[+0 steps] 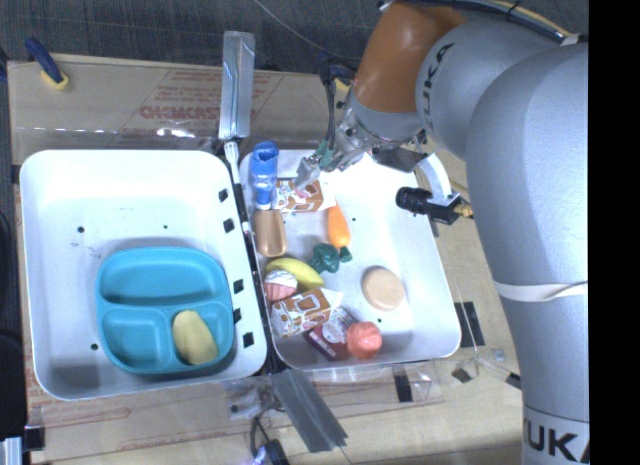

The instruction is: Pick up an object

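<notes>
With the two-finger gripper [312,165] at upper centre (its grasp could not be told), the small printed carton [298,195] beneath might have been nudged aside by a crowded descent.

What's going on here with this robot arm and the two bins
A grey KUKA arm reaches from the right, its gripper low over the far end of the right bin, by a small carton and a blue bottle. Nothing is visibly lifted. That bin also holds a carrot, a banana and other toy food. The left bin holds a blue divided tray with a yellow potato-like item.
</notes>
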